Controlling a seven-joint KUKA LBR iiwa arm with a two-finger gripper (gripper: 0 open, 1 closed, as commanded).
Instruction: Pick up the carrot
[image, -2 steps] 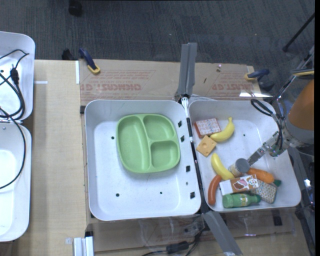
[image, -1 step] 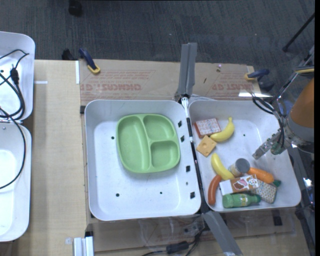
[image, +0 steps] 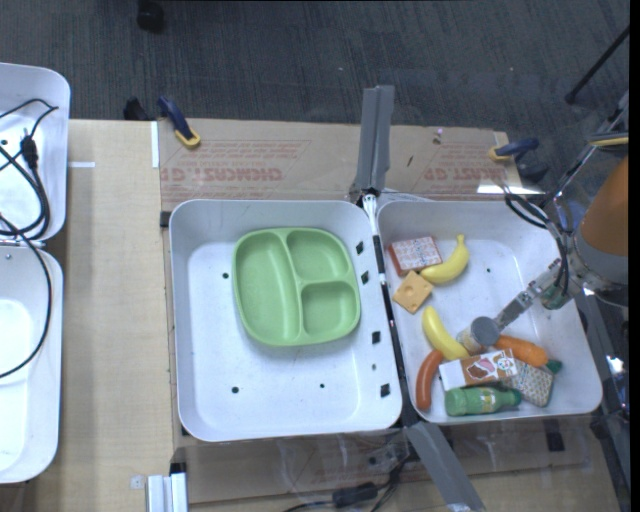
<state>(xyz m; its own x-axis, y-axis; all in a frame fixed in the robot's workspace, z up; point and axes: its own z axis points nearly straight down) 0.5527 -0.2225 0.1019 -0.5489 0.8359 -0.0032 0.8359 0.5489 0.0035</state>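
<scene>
Nearest the camera, along the front wall of the right bin (image: 560, 405), a green bottle (image: 482, 401) lies on its side, with a small carton (image: 478, 370) touching it just behind and a patterned packet (image: 533, 383) at its right end. A red sausage (image: 427, 379) curves up the bin's left side beside the carton. Just behind the carton and packet lies the carrot (image: 521, 350), orange, on its side on the bin floor, pointing roughly left to right. The jaws (image: 484, 329) sit immediately to the carrot's left, low over the bin floor and next to a yellow banana (image: 441, 334); nothing is visibly caught between them, and whether they are open or closed cannot be told from this angle. The arm (image: 600, 225) slants up and away to the right from there. Farther back in the same bin are a wedge of cheese (image: 413, 292), a second banana (image: 449, 262) and a red-and-white packet (image: 414, 253). The left bin (image: 200, 380) holds a green divided plate (image: 297, 286), lying flat towards its rear half. Beyond both bins, a sheet of printed cardboard (image: 250, 165) covers the surface (image: 110, 300), pinned by a clamp (image: 178, 121) at its far left corner.
</scene>
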